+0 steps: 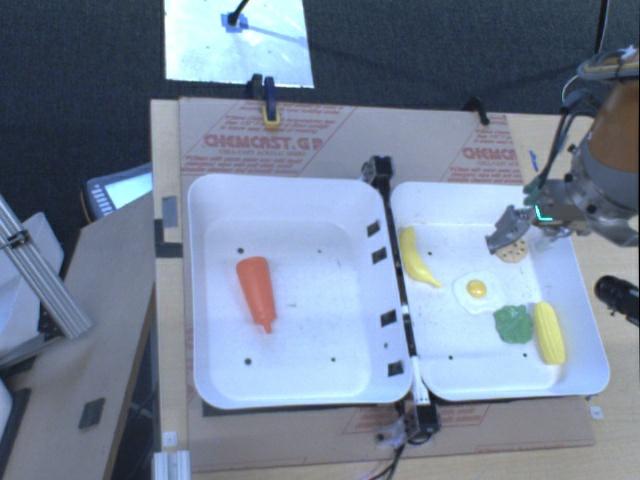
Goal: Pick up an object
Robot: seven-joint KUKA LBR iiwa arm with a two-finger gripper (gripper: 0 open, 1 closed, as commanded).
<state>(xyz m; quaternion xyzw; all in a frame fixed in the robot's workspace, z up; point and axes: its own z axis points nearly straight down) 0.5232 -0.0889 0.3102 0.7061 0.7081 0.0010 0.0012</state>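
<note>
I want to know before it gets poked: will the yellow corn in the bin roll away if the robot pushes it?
Probably, yes. The corn looks round and log-shaped, so a sideways nudge could roll it. It lies against the green leafy piece and near the right bin's wall, which might stop it quickly. It looks like a toy, so likely light.

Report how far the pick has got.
Done: the grey two-finger gripper is over the right white bin, just above the round tan cracker. In hand: nothing visibly held. Left: grasping and lifting; the yellow banana, fried egg and orange carrot lie untouched.
</note>
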